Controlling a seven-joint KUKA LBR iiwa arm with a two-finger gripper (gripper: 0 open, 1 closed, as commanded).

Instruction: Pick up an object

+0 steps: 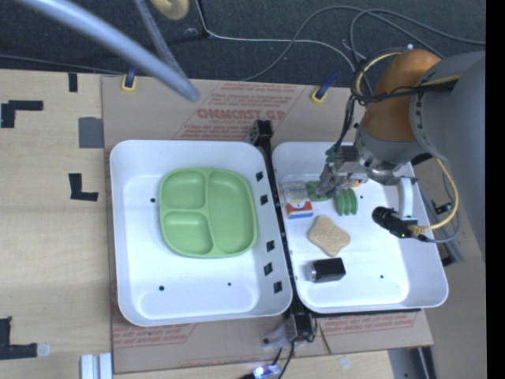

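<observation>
My gripper [330,181] is low in the right bin [430,284], near its back left part. Just right of and below it lies a green ribbed object [346,204]. A small red and white box [298,207] sits to the gripper's lower left, close to the bin's left wall. A tan bread-like piece [327,236] lies nearer the front, and a black block [327,270] lies in front of that. A bit of green shows right at the gripper's tip, and I cannot tell whether it is held.
The left bin [126,235] holds a green divided plate [208,212]. The arm's orange band [398,93] and grey body rise over the right bin's back right. Cables run behind the bins, and a black wrist part [392,220] hangs over the right side.
</observation>
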